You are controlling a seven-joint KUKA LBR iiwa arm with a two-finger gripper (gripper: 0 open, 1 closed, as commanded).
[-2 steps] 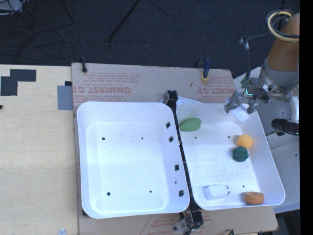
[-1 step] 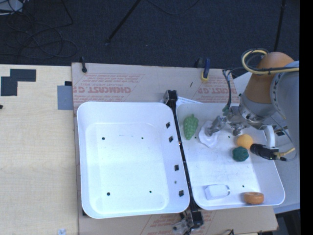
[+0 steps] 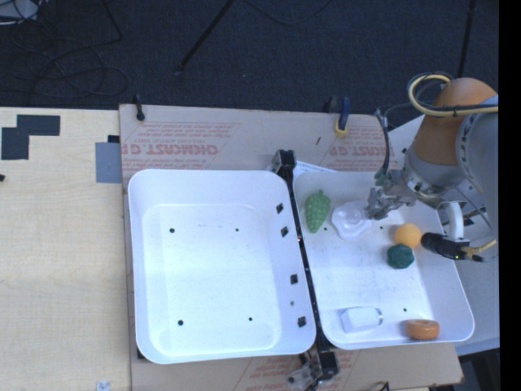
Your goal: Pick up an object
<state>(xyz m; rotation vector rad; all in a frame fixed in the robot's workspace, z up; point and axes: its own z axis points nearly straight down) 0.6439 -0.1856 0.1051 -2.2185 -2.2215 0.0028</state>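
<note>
My gripper (image 3: 378,207) reaches in from the right and hangs low over the upper part of the right bin (image 3: 444,296). Its tip is right against a pale, translucent white object (image 3: 350,221) lying just to its left. A green bumpy object (image 3: 317,210) rests further left, close to the divider. An orange ball (image 3: 407,235) and a dark green ball (image 3: 400,257) sit just below and right of the gripper. Whether anything is between the fingers is hidden.
A white rectangular block (image 3: 361,318) and an orange disc (image 3: 422,329) lie near the right bin's front edge. The left bin (image 3: 146,218) stands beside it, beyond a black divider (image 3: 295,251). Cardboard lies under both bins.
</note>
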